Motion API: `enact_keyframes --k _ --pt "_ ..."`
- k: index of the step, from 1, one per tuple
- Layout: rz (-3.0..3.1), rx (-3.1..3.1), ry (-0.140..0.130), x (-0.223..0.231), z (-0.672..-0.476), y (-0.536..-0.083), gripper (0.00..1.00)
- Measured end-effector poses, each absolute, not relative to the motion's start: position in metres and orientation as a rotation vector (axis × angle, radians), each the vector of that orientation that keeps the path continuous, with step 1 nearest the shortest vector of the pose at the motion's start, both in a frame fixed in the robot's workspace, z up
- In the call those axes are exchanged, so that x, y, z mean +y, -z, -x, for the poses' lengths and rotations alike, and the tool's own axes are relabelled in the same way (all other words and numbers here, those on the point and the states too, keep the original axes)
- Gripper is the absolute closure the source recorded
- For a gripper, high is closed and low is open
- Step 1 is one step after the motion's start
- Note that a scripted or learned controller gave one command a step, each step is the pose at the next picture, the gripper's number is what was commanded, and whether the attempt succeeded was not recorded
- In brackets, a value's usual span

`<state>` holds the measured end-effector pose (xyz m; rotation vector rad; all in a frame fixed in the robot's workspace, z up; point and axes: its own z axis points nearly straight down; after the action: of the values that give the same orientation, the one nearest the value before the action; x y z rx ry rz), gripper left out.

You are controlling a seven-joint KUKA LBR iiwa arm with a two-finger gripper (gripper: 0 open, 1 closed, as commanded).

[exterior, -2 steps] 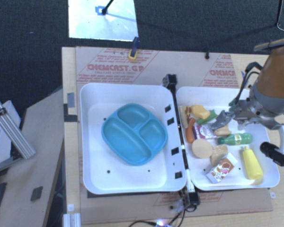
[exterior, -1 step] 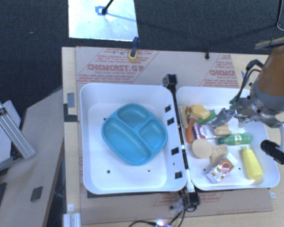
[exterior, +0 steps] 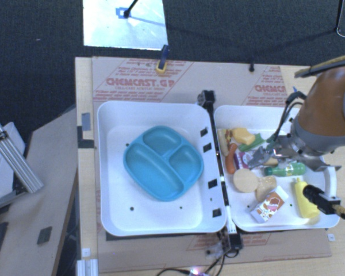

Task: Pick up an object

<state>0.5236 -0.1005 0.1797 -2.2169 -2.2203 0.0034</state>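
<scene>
Gripper (exterior: 263, 154) sits low in the right bin (exterior: 328, 226), among the clutter near its middle; whether it is clenched or released cannot be told, and nothing can be seen grasped by it. Grey arm (exterior: 333, 105) with its orange band reaches in from the right above it.

Nearest in that bin lies a small carton (exterior: 268, 206) with red print, close to the near wall. Right of it, a yellow bottle (exterior: 304, 198) with a dark cap end lies along the right side. Just farther in, a round tan piece (exterior: 245, 180) and a paler lump (exterior: 267, 184) lie side by side, touching or nearly so. Beyond them a green bottle (exterior: 286, 169) lies on its side, just right of the gripper. A red sausage-like piece (exterior: 231, 157) lies along the left wall. Farthest, a yellow item (exterior: 242, 135) rests near the far left corner.

Left bin (exterior: 112, 211) holds a blue divided plate (exterior: 163, 162), flat and about centred, well apart from the gripper.

Both bins rest on a board (exterior: 141, 82) printed with red lettering. On its far edge sits a yellow and blue clip (exterior: 162, 62).
</scene>
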Motion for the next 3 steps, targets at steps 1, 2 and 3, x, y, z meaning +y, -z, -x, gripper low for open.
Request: enact_keyframes --k 1,2,3 --pt "2.217 -2.219 -0.004 -0.102 -0.527 -0.118 0.0" --pt "2.226 -2.228 0.007 -0.103 -0.53 -0.088 0.0" --pt "2.232 -2.233 0.013 -0.104 -0.532 -0.1 1.0"
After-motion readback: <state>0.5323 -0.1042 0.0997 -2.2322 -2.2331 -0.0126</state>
